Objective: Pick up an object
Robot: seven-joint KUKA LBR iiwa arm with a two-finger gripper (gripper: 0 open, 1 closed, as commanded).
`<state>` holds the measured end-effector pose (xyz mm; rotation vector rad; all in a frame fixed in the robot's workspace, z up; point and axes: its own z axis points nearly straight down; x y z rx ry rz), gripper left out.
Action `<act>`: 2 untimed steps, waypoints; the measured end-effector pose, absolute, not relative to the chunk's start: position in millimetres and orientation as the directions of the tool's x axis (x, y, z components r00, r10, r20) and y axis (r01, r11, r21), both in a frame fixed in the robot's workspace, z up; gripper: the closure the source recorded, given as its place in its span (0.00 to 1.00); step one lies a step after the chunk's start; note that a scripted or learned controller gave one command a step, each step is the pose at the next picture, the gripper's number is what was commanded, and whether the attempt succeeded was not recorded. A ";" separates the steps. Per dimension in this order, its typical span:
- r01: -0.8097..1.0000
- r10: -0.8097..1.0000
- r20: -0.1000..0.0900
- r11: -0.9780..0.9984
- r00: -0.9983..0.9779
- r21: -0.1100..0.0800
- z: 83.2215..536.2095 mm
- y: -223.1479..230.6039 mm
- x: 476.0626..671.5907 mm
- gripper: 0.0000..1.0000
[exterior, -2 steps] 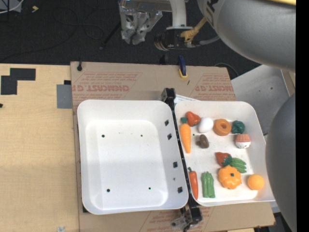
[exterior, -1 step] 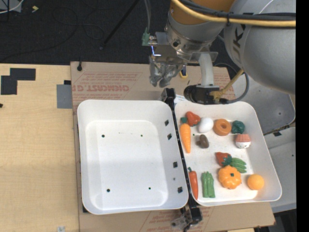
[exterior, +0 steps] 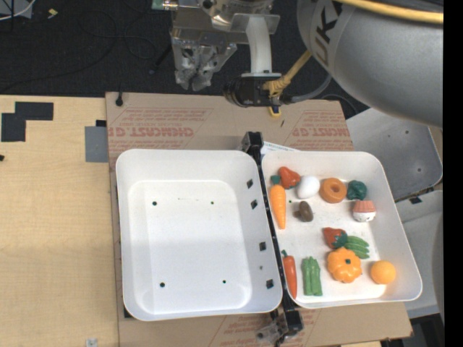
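Small plastic toy foods, among them a long orange carrot, a white egg and a brown ringed doughnut, are gathered in the right-hand shallow white bin. The metal two-finger gripper is held high beyond the bins, nothing seen in it.

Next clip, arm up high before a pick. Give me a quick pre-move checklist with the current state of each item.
1. Claw clear of both bins, raised behind them: ok.
2. Claw carrying nothing already: cannot tell, fingers too blurred.
3. Targets available: ok, right bin holds toy food, such as the carrot, egg and donut.
4. Claw above a target: not ok, it hangs beyond the left bin, away from the food.
5. An item with free space around it: ok, the orange ball sits apart from its neighbours.
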<state>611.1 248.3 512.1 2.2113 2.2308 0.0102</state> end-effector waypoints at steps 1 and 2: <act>1.000 1.000 -0.006 -0.008 0.008 -0.014 414.4 153.9 601.2 1.00; 1.000 1.000 0.005 0.009 -0.010 0.006 519.7 249.0 594.1 1.00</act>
